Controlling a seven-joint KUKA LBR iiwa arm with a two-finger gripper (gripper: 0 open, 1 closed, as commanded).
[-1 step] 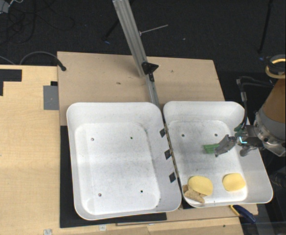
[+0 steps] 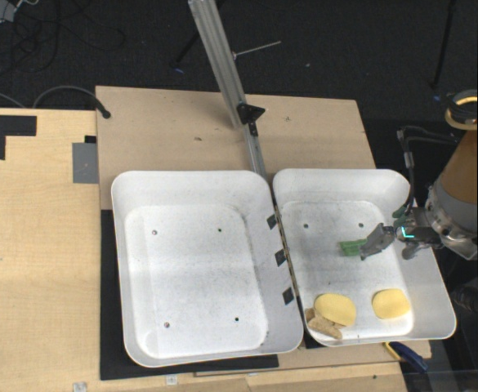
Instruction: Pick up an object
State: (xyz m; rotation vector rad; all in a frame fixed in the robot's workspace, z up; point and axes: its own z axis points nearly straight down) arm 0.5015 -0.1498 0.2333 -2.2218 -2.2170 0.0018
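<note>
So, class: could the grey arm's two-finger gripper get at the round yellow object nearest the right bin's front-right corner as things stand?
Probably yes. The round yellow object lies uncovered on the right bin's floor, apart from its neighbour, and the gripper sits just behind it with nothing between.

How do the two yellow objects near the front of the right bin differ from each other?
The left yellow object is a rounder lump; the right yellow object looks flatter and slightly smaller. The left one touches a tan scrap near the bin's front corner; the right one lies alone on the right bin floor. Both are pale yellow, and both lie apart from the hand.
</note>
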